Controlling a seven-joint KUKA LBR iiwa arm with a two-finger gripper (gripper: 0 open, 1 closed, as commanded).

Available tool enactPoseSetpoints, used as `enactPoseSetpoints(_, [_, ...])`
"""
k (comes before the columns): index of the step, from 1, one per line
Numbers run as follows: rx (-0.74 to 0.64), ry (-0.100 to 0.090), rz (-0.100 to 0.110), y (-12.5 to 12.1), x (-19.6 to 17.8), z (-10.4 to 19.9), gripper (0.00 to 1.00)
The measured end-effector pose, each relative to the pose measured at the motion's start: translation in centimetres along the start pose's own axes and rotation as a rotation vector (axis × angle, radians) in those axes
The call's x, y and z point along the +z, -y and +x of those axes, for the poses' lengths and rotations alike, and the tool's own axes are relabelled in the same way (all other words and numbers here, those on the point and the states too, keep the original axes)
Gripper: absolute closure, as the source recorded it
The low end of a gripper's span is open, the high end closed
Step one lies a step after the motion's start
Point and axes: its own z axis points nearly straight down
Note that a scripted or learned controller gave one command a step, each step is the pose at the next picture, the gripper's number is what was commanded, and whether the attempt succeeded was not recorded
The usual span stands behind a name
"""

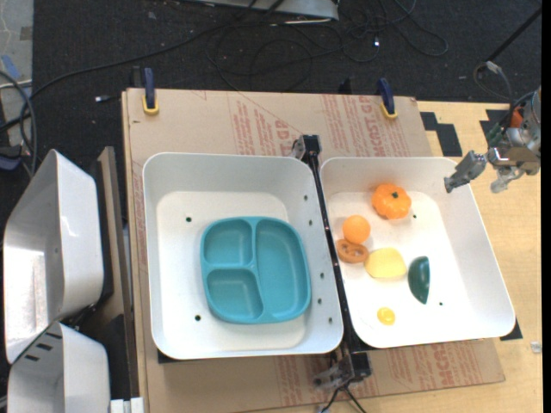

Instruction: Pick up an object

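The right bin [465,317] holds several toy foods: an orange pumpkin-like fruit [392,202], a small orange ball [356,229], a brown-orange ring [351,251], a pale yellow lemon shape [386,264], a dark green piece [419,280] and a small yellow piece [386,317]. My gripper [484,174] hangs at the bin's upper right corner, above the rim and well right of the pumpkin-like fruit. Its two fingers are spread apart with nothing between them.
The left bin [172,188] holds a teal divided plate [255,269]. A black clamp [308,147] sits between the bins at the back. White containers [47,256] stand off the bench's left side. Cables lie on the dark floor behind.
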Motion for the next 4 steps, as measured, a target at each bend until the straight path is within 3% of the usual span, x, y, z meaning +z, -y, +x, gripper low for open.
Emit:
enactPoseSetpoints(3, [-0.002,-0.002,0.004,-1.5,17.1,1.3,0.0])
enactPoseSetpoints(4, [-0.003,0.0,-0.003,-1.7,15.6,1.3,1.0])
